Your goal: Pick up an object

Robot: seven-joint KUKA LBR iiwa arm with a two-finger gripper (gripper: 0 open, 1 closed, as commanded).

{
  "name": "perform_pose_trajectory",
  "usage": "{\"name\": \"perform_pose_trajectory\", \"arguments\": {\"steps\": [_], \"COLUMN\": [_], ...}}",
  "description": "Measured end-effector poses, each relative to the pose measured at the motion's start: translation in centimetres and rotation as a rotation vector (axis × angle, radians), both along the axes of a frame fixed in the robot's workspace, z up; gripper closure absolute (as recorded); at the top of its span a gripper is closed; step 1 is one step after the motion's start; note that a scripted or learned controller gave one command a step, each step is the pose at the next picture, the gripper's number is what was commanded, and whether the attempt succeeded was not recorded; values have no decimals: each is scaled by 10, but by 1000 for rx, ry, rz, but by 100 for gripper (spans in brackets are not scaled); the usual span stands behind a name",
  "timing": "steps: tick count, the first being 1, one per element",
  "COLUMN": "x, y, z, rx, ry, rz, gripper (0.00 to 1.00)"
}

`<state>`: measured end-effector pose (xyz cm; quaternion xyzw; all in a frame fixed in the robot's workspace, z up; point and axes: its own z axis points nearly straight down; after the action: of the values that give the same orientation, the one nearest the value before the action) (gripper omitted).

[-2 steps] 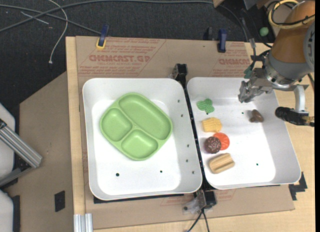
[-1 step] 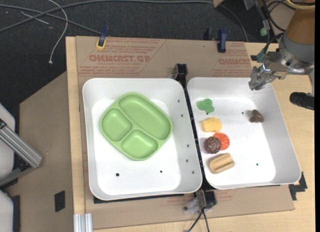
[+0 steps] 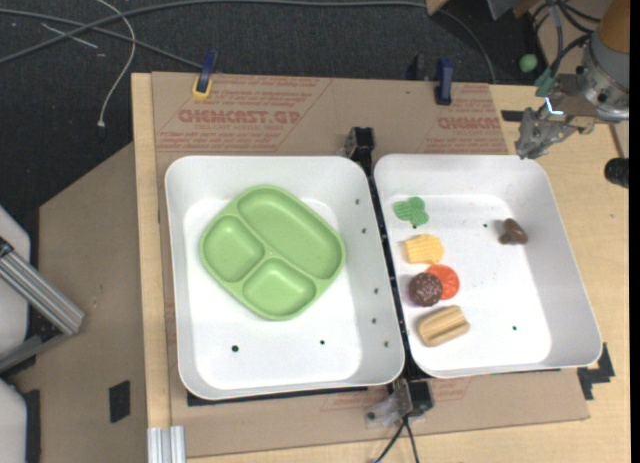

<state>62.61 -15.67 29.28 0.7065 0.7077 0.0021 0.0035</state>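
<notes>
The arm enters at the frame's two o'clock edge, its grey wrist hanging at about two o'clock from the picture's centre, with the gripper pointing down and toward eight o'clock, its small metal tip too blurred to read further

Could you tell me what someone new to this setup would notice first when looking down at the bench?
The eye goes first to the pale green three-compartment plastic plate, lying alone in the left white bin. Next comes the column of small toy foods along the left side of the right white bin: a green broccoli-like piece, a yellow corn-like piece, a red-and-brown round piece and a tan bun. The hand hangs above that bin's far right corner.
</notes>
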Motion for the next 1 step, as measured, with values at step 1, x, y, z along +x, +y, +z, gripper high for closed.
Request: {"name": "perform_pose_trajectory", "arguments": {"steps": [1], "x": [-16], "y": [49], "z": [-22], "rx": [5], "ry": [12], "rz": [3], "gripper": [100]}}
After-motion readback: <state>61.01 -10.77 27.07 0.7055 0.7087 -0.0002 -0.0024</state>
